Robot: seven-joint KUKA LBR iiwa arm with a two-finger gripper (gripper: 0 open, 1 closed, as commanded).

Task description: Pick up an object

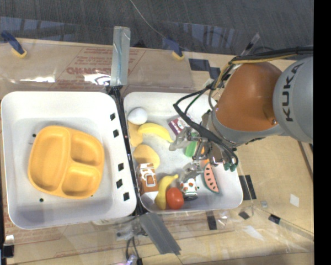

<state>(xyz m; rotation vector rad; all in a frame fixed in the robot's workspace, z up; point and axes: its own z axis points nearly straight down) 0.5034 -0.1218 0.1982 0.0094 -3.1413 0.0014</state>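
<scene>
The right bin (pixel 231 195) holds several toy foods. Among them are a white egg (pixel 137 115), a banana (pixel 154 130), a yellow piece (pixel 145 153), a small brown carton (pixel 149 176), a red tomato (pixel 175 199) beside a yellow fruit (pixel 164 187), and a watermelon slice (pixel 211 179). My gripper (pixel 191 167) hangs low over the middle of this bin. It is just left of the watermelon slice and above a small white and red item (pixel 190 189). A green item (pixel 191 148) and a purple packet (pixel 178 127) lie partly under the wrist.
The left bin (pixel 11 148) holds a yellow divided plate (pixel 65 160). A black divider (pixel 124 148) runs between the bins. The arm's orange band (pixel 248 98) and cables (pixel 198 101) cover the right bin's far right corner. A taped cardboard sheet (pixel 71 65) lies behind the bins.
</scene>
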